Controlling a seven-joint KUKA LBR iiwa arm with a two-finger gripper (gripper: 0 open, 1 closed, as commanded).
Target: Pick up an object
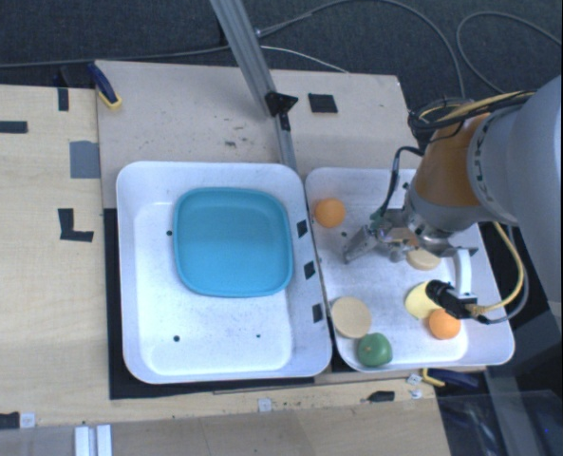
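The arm (471,174) reaches leftward, its end effector (365,245) angled low.

A robotics lab: a plywood worktop (34,255) patched with black tape marks (70,224), loose cables (357,17) trailing over dark carpet (72,12), an aluminium strut (248,50), and an industrial arm (490,169) over two white bins (129,283).

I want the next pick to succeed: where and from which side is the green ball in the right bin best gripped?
Grip the green ball across its widest middle, coming straight down from above. It is round, so any lower or higher hold would likely slip. Close the fingers parallel to the right bin's near rim, since the tan disc crowds its far-left side.
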